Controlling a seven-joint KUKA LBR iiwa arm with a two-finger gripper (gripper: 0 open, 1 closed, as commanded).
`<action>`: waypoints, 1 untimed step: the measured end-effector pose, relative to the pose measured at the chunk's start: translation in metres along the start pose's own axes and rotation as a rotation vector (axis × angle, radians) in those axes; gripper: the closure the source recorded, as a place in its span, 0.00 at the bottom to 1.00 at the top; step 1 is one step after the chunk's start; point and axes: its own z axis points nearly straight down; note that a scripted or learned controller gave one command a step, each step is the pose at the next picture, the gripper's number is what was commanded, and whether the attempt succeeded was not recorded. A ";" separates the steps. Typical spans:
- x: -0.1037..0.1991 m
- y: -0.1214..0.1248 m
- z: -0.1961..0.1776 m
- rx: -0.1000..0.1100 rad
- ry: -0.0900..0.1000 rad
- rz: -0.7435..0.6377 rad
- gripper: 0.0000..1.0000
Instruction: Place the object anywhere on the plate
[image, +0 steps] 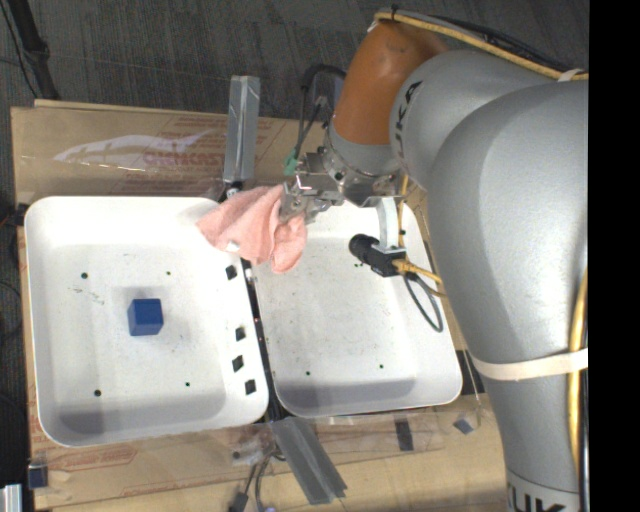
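Two shallow white bins sit side by side on the bench, and between them they carry one blue cube and one pink cloth. In the left bin (60, 300) the blue cube (146, 316) rests alone on the floor, a little toward 8 o'clock from that bin's middle. The pink cloth (256, 226) drapes over the divide between the bins near their far corners, bunched and hanging partly into the right bin (340, 340). The gripper (300, 205) is at the cloth's 3 o'clock edge, touching the fabric; whether its fingers are closed on the cloth or merely resting in its folds cannot be told. One grey arm (500, 200) with an orange band reaches in from 3 o'clock above the right bin.
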 end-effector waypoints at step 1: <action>0.001 0.000 -0.030 -0.002 -0.001 -0.010 1.00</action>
